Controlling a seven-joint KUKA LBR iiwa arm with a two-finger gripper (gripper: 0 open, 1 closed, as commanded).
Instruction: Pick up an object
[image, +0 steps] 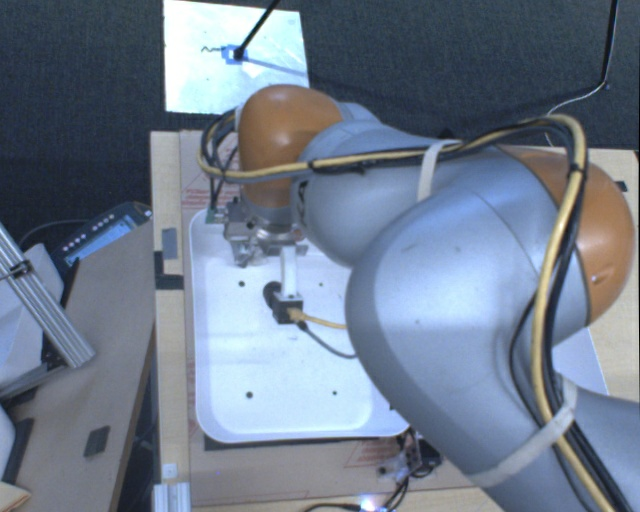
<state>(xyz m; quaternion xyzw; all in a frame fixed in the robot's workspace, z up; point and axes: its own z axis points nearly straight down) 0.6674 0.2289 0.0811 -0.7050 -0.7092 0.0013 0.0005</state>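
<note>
bin: white plastic, smooth | arm: grey, satin | bench: prob. wood, matt

Left of the gripper, as the view runs: the white bin's left wall is standing close by, with the far corner just behind.
In front of the gripper, toward the near rim: bare bin floor is lying open, marked by a few small dark dots.
Right of the gripper in the view: the grey arm is spreading over the bin and blocking that side.
Beyond the left wall: the bench top is running alongside the bin.
</note>
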